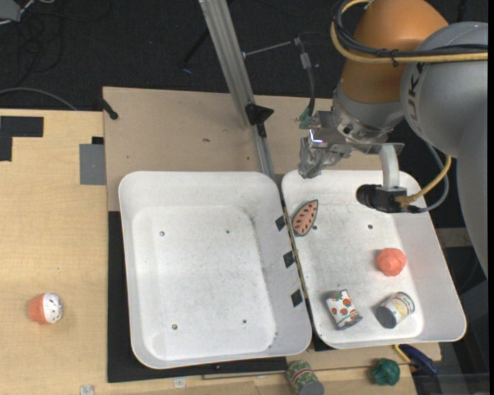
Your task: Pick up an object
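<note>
Four objects lie in the right bin: a red slice-shaped toy at its left edge, an orange ball, a spotted carton and a small can near its front. The end effector hangs over the bin's far left corner, just beyond the slice, with nothing visibly held; whether it is apart or together I cannot tell. This looks like the approach step, and the next move calls for descending onto one object, the slice being closest.

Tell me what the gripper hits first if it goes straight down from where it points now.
Most likely the bare floor of the right bin near its back left corner. The gripper hangs there with nothing under its tip. The nearest thing, the seeded orange slice, lies nearer the camera, apparently off that line, though depth is hard to judge.
</note>
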`<state>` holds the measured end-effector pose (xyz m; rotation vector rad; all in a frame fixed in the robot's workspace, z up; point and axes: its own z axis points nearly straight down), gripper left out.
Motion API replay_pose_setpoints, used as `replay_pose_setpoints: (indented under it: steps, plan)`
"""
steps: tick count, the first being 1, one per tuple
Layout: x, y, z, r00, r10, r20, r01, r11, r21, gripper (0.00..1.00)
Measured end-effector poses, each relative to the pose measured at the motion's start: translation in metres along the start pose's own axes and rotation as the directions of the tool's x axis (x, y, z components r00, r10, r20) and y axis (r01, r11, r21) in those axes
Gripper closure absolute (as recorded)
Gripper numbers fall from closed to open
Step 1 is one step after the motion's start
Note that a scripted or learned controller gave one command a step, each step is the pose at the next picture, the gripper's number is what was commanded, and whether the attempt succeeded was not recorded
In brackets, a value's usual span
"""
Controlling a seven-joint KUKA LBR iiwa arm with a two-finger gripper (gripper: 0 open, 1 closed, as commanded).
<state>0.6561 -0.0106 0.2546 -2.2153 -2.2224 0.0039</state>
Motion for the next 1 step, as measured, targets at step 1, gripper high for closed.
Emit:
replay_pose_setpoints:
  steps: [1]
  plan:
    - [0.0599, -0.016, 0.0049, 1.0, -0.001, -0.002, 0.001, 1.0, 0.001, 1.0]
